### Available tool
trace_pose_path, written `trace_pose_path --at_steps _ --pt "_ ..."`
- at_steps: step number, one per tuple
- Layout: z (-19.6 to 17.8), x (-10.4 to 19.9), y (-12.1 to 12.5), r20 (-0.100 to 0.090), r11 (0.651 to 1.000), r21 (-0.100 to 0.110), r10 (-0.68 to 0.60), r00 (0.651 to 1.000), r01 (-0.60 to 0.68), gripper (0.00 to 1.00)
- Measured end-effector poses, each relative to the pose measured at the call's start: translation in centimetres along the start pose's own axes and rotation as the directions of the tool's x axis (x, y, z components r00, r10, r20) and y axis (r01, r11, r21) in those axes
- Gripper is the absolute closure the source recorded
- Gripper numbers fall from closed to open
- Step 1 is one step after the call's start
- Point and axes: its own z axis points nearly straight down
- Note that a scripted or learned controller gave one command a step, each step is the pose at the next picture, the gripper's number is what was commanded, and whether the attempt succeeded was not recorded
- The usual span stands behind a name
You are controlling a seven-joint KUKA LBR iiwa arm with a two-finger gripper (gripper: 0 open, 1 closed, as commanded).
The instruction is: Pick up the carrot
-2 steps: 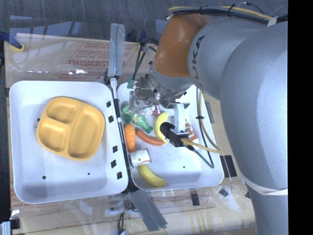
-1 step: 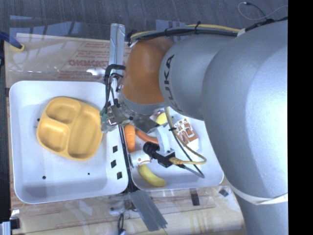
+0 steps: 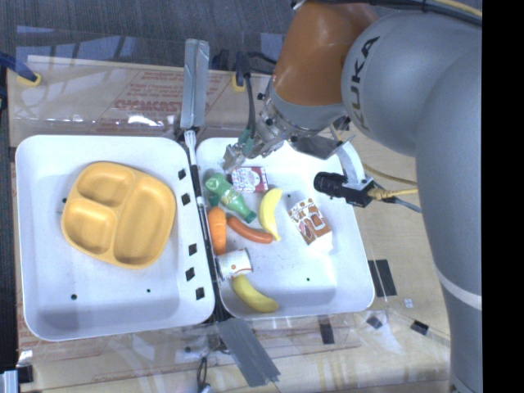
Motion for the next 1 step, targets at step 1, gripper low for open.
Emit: trace_pose_path --at_steps 1 --pt "6.53 6.09 -1.04 -0.003 0.991 0.002 -0.134 0.991 0.134 1.0"
